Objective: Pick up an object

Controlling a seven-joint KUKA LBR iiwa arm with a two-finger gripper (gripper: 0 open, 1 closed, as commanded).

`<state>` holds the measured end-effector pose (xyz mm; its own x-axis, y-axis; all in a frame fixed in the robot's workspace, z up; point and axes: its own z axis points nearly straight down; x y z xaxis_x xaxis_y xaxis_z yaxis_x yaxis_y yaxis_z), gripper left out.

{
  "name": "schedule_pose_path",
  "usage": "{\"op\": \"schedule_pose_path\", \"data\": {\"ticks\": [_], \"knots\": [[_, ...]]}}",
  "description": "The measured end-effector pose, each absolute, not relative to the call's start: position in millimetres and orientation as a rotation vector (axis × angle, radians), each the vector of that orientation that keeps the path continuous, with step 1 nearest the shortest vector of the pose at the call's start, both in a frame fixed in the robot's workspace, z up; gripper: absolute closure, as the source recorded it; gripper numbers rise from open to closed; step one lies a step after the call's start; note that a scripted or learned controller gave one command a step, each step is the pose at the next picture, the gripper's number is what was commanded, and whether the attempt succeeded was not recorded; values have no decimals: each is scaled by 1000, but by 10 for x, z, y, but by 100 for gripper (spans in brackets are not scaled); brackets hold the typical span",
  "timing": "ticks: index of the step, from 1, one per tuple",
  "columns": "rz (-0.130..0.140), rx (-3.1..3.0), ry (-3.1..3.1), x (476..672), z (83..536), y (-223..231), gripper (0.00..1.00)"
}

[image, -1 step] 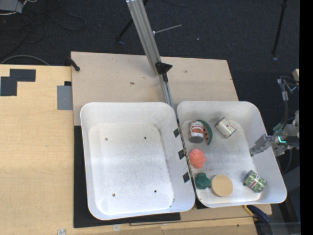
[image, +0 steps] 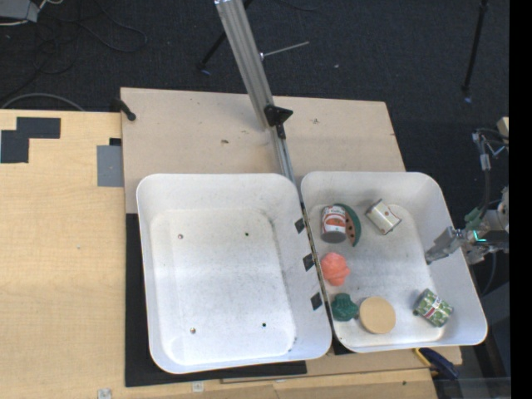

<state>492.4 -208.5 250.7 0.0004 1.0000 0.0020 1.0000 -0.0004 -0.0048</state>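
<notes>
Overhead, the camera view looks down on 2 shallow white bins set side by side on the bench. The left bin [image: 166, 214] has a bare floor, and the right bin [image: 416, 189] holds every candidate for picking. A small can [image: 334, 222] lies on its side near the divider, resting against a dark green piece. Right of it sits a small white and silver object [image: 383, 216]. Below the can is a pink ball [image: 333, 268], then a dark green lump [image: 344, 308] touching a tan disc [image: 377, 315]. A green patterned roll [image: 433, 307] lies near the right wall.

The gripper [image: 449, 245] sits at the right bin's right rim, well apart from the can and nearest the green roll. It is small and partly blurred, so I cannot tell how its tool is set, and nothing is visibly held. My guess is that it is staged at the edge before descending on 1 item.
</notes>
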Motion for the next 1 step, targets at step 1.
{"op": "schedule_pose_path", "data": {"ticks": [1], "knots": [[6, -2214, -2215, 4919, 2039, -2006, 0]]}}
